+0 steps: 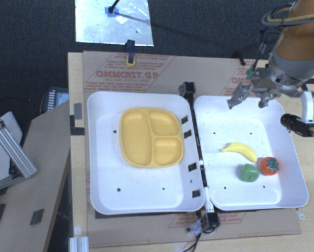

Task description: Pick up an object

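In the right bin (282, 196) lie a yellow banana (240, 150), a green apple (248, 172) and a red tomato (269, 165), close together in the near right part. My gripper (249, 98) hangs above the far edge of that bin, well back from the fruit. Its two fingers are spread apart and open, with nothing between them.
The left bin (101, 193) holds a yellow divided plate (150, 137) near its middle. A black divider (194, 140) with clips runs between the bins. The arm's orange band (302, 28) fills the upper right. A metal frame (7, 146) stands at far left.
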